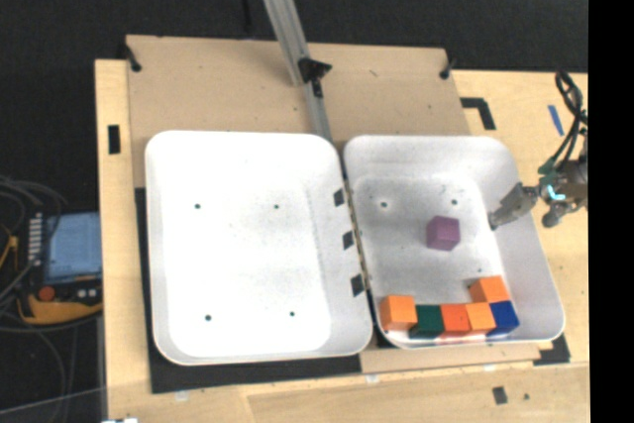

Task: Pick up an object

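Observation:
A purple cube [443, 233] lies alone near the middle of the right white bin [416, 158]. Along that bin's front wall sits a row of blocks: an orange one [399, 311], a green one [428, 320], more orange ones [468, 316] and a blue one [503, 314]. My gripper [530, 210] hangs over the right rim of this bin, to the right of the purple cube and well apart from it. It is open, and nothing is between its fingers.
The left white bin [248, 243] sits beside the right one. A slanted metal pole [282, 10] rises from behind the bins. Cables and a blue device [69, 248] lie off the bench at the left.

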Controlling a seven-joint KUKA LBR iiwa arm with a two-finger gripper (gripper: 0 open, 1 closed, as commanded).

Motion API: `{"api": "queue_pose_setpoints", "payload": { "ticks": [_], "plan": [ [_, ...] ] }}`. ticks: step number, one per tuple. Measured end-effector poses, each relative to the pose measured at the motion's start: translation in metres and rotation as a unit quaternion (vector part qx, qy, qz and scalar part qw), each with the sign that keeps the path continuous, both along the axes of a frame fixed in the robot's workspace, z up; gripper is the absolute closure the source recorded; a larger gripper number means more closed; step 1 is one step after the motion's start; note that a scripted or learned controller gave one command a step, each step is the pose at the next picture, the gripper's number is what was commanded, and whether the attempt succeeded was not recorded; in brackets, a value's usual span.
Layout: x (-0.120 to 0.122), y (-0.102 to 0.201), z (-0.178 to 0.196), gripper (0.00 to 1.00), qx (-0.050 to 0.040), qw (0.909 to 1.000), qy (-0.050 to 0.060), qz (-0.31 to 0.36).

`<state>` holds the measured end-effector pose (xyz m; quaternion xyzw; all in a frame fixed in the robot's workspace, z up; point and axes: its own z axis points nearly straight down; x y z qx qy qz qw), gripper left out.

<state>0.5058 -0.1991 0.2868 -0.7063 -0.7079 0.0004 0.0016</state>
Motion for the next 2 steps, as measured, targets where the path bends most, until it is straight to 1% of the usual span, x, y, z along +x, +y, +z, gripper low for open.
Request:
{"api": "queue_pose_setpoints", "payload": {
  "ticks": [1, 2],
  "plan": [
    [0.001, 0.000, 0.002, 0.00, -0.0006, 1.0000, -0.002, 0.000],
    [0.004, -0.001, -0.061, 0.00, -0.0011, 1.0000, 0.001, -0.002]
  ]
}}
